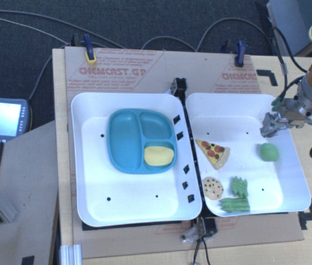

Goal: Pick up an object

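Note:
In the right bin (227,108) lie a pizza slice (213,152), a round cookie (213,188), two green leafy pieces (237,195) and a green ball (269,152). My gripper (270,125) hangs over the bin's right part, just above and behind the green ball. Nothing shows between its fingers. In the left bin (90,164) a blue divided plate (139,139) carries a yellow oval piece (159,155) in its lower right compartment.
Both bins rest on a cardboard sheet (117,70) clamped at the back by two blue clamps (89,51). Black clips (179,87) join the bins along the middle seam. A small screen (1,117) stands off the bench at left. Cables run behind.

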